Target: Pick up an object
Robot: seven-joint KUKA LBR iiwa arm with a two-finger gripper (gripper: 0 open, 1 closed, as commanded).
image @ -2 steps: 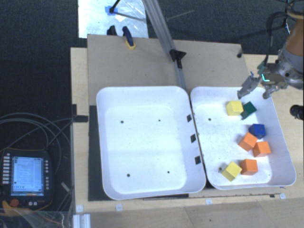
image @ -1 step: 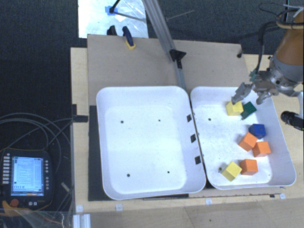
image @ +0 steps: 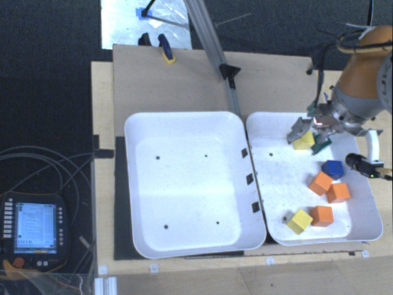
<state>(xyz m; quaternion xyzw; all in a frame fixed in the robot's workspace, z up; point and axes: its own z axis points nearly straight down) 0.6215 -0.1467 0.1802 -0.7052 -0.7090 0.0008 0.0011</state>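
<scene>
Nearest camera: yellow block beside orange block, right bin front. Gripper over bin's far part, fingers straddling another yellow cube, apparently grasping. Blue block, two orange cubes between. Left bin alongside.

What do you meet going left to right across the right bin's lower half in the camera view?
Yellow block → orange block, both at the near edge; further back, a second orange block → blue block → a third orange block.

Hand over yellow block, right bin; grip unclear
</scene>
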